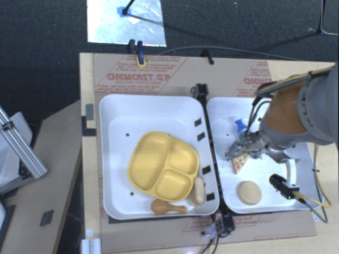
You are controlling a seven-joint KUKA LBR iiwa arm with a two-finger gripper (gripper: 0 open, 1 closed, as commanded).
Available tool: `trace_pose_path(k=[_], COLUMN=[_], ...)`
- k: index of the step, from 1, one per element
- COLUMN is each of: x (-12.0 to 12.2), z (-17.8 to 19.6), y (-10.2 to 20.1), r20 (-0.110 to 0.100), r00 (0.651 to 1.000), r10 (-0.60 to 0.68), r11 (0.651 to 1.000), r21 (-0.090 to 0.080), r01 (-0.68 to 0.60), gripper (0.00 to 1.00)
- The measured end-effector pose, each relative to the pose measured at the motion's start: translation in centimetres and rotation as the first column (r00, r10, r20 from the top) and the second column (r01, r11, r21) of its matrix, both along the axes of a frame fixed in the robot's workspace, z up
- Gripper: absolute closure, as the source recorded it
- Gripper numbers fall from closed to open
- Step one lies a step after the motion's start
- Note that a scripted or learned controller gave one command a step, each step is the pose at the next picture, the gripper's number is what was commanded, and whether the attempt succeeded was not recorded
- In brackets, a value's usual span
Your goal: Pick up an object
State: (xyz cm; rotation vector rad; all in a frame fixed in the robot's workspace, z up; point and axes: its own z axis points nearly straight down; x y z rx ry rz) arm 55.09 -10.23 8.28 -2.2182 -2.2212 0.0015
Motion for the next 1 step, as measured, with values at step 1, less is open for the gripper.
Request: trace_pose_path(k=[1], x=[0.13], z=[1.22], y=[-0.04], r20=[0.005], r00=[1.000], r10=[0.000], r11=[1.000], r21=[-0.001], r01=[0.000], gripper=[1.00])
